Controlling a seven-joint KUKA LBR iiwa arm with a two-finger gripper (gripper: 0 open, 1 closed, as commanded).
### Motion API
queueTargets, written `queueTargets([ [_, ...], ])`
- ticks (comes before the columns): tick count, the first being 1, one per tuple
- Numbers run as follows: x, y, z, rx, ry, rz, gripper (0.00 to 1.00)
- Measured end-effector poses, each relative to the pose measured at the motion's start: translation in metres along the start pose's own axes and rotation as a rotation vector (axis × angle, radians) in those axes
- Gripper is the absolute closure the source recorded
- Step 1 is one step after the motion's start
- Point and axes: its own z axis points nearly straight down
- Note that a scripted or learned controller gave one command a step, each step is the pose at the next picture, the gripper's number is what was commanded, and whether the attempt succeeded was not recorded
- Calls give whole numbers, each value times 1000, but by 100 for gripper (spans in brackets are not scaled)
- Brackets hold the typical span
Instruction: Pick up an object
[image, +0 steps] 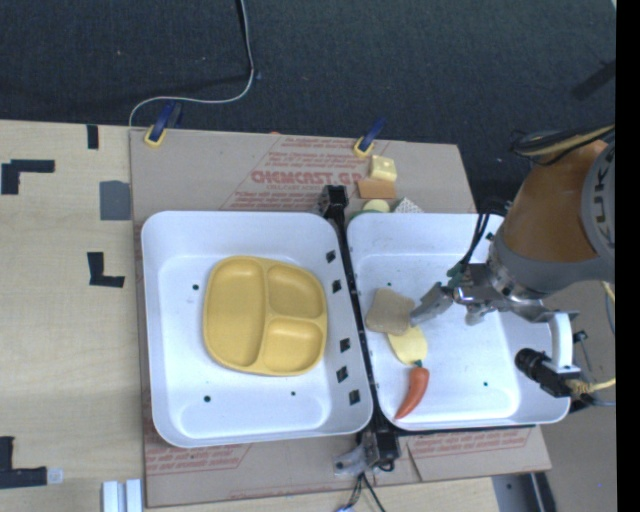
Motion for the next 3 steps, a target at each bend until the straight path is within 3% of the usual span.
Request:
queueTargets([
  [1, 11, 39, 91, 4, 1, -1, 0],
  [2, 2, -29, 110, -2, 0, 2, 0],
  [3, 13, -27, 109, -5, -3, 2, 0],
])
